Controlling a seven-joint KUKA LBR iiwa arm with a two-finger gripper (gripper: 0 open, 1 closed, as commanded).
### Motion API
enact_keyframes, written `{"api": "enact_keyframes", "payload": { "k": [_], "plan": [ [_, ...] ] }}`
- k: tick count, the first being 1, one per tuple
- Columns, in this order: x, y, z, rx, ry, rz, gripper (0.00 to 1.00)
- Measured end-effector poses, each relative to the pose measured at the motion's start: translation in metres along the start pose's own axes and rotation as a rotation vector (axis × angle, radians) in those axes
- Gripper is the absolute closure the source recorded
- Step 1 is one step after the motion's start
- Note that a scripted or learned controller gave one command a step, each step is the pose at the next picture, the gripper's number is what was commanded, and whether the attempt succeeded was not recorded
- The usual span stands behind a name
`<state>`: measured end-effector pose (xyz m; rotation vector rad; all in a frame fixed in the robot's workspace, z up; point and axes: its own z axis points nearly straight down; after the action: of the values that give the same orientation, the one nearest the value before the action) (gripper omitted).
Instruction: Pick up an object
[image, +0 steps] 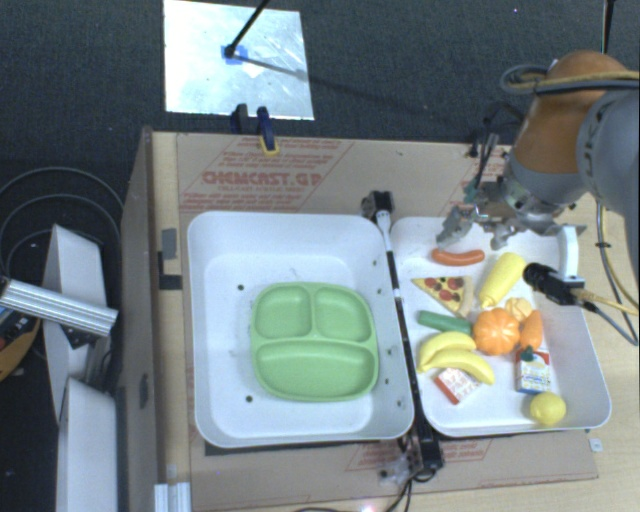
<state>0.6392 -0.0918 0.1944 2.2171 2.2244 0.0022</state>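
Over the far end of the right-hand shallow white plastic bin, the fingers of the grey arm's two-finger gripper hang spread wide, one dark tip toward the left at about the bin's far wall and the other toward the right, with nothing between them. Just on the near side of them, almost directly underneath, lies the small orange-red toy sausage, smooth and rod-shaped, its long axis running left to right across the bin. From where I stand the fingers seem to straddle that same line, so a straight drop would, I think, need the wrist turned to close across the sausage's short width.

Further toward the near side sit the other toys, all glossy moulded plastic: a yellow corn cob tilted beside a flat triangular pizza slice, a slim green pod, a round ribbed orange pumpkin, a curved yellow banana, a small red-and-white carton, another little printed carton and a round yellow lemon.

The left white bin holds a pale green three-compartment tray. Both bins rest on a cardboard sheet covering the desk.
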Motion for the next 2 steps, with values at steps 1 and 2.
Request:
{"api": "enact_keyframes", "payload": {
  "k": [1, 2],
  "plan": [
    [0.002, -0.044, 0.111, -0.007, -0.006, 0.002, 0.0],
    [-0.004, 0.008, 0.106, -0.011, -0.002, -0.003, 0.0]
  ]
}}
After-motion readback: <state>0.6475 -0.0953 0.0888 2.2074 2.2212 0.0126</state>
